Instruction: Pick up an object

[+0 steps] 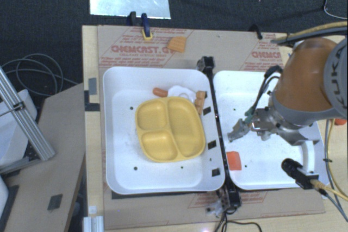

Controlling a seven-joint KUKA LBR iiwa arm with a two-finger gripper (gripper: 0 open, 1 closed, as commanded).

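My gripper [237, 132] hangs over the left part of the right bin [283, 174], pointing toward the divider between the bins. A small orange-red block [233, 160] lies on the bin floor just below the gripper in the view, apart from it. In the left bin [122, 171] a yellow divided plate [168, 129] lies in the middle. Behind the plate are a small orange sausage-shaped piece [160, 92], a white piece [181, 92] and a tan block [200, 99]. Nothing shows held in the gripper.
A black divider [213, 127] with clips runs between the bins. A tan foam piece [176, 44] lies on the cardboard behind the left bin, near a blue and yellow clamp [144, 25]. The arm's orange body [307, 81] hangs over the right bin's right half.
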